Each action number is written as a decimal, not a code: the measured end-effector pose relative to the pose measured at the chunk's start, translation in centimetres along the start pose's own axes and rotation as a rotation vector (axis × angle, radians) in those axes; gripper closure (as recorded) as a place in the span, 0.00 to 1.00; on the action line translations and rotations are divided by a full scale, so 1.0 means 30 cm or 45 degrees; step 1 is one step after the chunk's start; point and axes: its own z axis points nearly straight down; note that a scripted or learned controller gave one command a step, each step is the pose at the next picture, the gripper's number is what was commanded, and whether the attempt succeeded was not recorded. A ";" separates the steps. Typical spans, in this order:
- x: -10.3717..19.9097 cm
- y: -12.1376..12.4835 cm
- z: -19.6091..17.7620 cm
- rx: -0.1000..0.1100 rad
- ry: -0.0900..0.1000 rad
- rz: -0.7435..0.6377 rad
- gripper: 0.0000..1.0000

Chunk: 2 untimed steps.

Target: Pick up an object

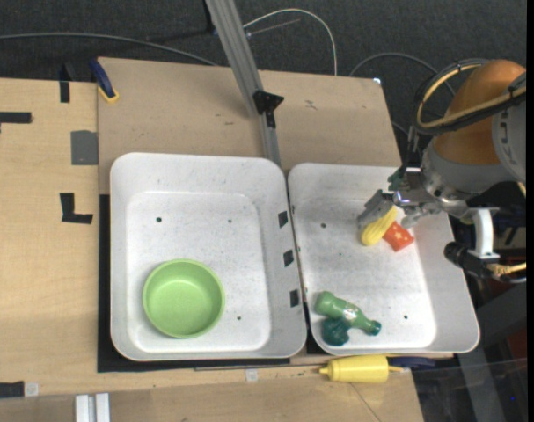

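The gripper point(383, 211) is low over the far part of the right bin point(337, 196), right at a yellow toy point(376, 229) with an orange block point(398, 237) touching it; whether its fingers are spread or pinching I cannot tell. A green bottle point(346, 311) lies near that bin's front edge, a green bowl point(183, 297) sits in the left bin point(196, 178), and a yellow bottle point(359, 369) lies on the bench just outside

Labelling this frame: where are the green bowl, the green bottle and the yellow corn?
green bowl point(184, 298), camera view, inner floor.
green bottle point(344, 309), camera view, body.
yellow corn point(376, 227), camera view, middle.
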 end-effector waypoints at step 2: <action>-0.021 0.016 0.121 -0.005 0.000 -0.002 1.00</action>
